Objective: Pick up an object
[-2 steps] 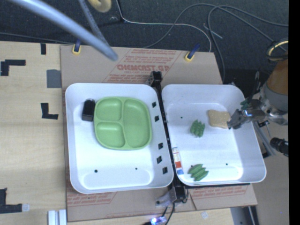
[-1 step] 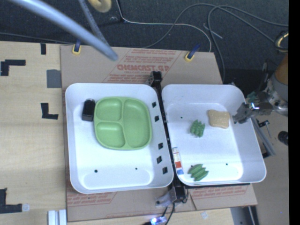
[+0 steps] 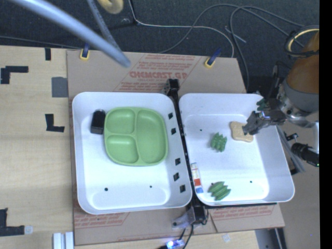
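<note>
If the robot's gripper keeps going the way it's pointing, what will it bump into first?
Most likely the tan cookie-shaped piece. The gripper points down and leftward in the right bin, with that piece right at its tip. Height above it is hard to judge.

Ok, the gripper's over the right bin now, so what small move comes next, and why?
Probably a short drop straight down onto the tan piece. The gripper sits at that piece's right edge, near the right bin's far right side, and nothing shows between its fingers. The two green pieces lie farther off to the left, so the tan one looks the easiest pick.
</note>
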### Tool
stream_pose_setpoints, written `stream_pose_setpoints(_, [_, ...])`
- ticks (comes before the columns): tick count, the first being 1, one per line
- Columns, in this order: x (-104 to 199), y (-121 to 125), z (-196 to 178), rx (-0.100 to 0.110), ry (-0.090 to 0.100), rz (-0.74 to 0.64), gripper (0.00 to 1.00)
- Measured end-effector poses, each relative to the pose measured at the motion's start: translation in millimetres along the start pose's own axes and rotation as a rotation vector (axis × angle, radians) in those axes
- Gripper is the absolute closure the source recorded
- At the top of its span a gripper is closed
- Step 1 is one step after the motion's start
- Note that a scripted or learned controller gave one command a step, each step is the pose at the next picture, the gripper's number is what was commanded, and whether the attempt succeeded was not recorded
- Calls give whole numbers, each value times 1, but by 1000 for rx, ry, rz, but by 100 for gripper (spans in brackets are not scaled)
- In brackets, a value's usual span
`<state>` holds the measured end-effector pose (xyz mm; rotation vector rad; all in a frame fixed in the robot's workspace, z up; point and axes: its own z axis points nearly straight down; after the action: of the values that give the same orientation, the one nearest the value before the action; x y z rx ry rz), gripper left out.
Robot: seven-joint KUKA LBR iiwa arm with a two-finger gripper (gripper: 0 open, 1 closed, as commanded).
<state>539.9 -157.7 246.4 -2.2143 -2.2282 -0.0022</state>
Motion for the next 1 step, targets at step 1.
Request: stream_pose_setpoints(1, [54, 2, -7, 1, 1, -1, 100])
